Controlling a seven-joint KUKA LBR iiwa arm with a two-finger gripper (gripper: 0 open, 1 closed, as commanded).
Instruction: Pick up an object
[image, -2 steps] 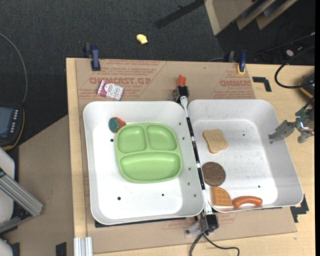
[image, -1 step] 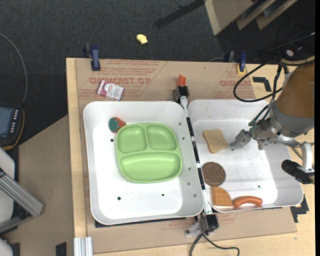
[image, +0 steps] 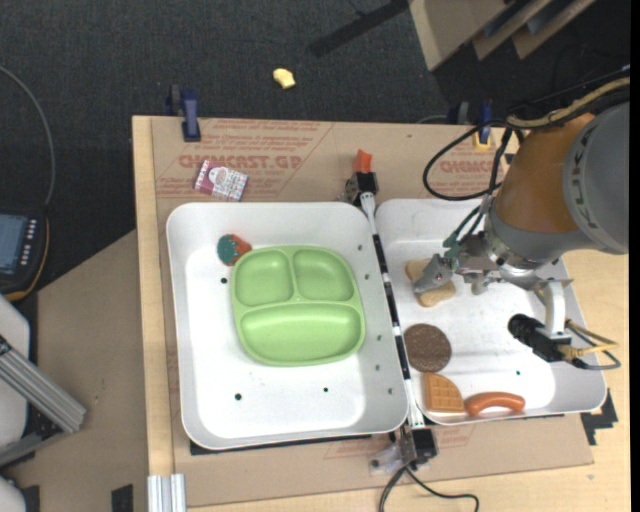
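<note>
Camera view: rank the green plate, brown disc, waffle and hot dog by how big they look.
1. Green plate, by far the largest.
2. Brown disc and waffle: too alike to rank.
3. Hot dog, the slimmest.

One fixed camera looks down aslant on both bins (image: 200, 400) from above.

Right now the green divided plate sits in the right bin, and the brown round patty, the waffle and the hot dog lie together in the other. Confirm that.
Not quite. The camera view shows the green divided plate in the left bin, not the right. The brown round patty, the waffle and the hot dog lie together in the right bin.
</note>
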